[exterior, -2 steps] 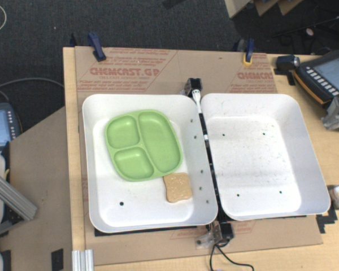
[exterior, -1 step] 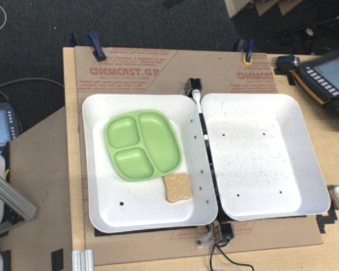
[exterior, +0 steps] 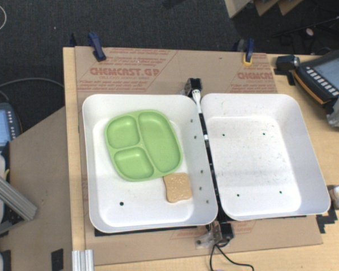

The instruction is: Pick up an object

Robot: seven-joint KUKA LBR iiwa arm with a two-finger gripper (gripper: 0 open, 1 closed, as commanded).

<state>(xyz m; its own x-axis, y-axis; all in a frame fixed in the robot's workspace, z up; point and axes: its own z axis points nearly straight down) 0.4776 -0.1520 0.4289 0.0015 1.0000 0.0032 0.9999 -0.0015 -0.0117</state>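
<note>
Tan toast-like slab [exterior: 178, 187] sits at the left bin's [exterior: 96, 151] near edge, touching the green tray [exterior: 143, 145]; probably light, stiff, pinchable across its edges; gripper state: cannot tell.

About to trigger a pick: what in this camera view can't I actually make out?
- Tan piece: too small and soft to identify; whether it touches the green divided plate is unclear.
- Dark specks on the right bin floor: too small to tell dirt from holes.
- Handheld device: cut off by the right edge.
</note>
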